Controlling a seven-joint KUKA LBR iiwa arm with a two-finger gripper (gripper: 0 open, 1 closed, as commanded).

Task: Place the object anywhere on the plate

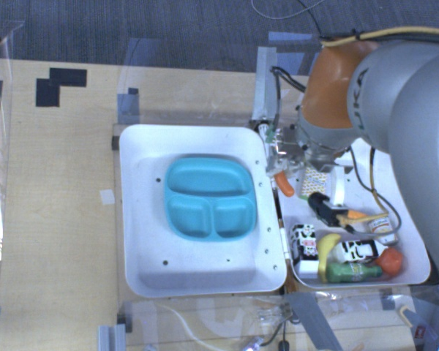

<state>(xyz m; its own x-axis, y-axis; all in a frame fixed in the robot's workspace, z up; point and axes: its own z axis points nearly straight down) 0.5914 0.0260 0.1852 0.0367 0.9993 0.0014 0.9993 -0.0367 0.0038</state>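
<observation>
Gripper low over the right bin's left wall, an orange carrot-like object just beneath; grip on it impossible to tell. Blue plate sits bare in the left bin.

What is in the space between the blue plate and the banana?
In the camera view, the rims where the two white bins meet run between the blue plate and the banana. A black-and-white cow-patterned carton sits right beside the banana.

The tabletop is light wood. Two white bins sit on it side by side: the left bin and the right bin. Black shapes mark its far corner.
</observation>
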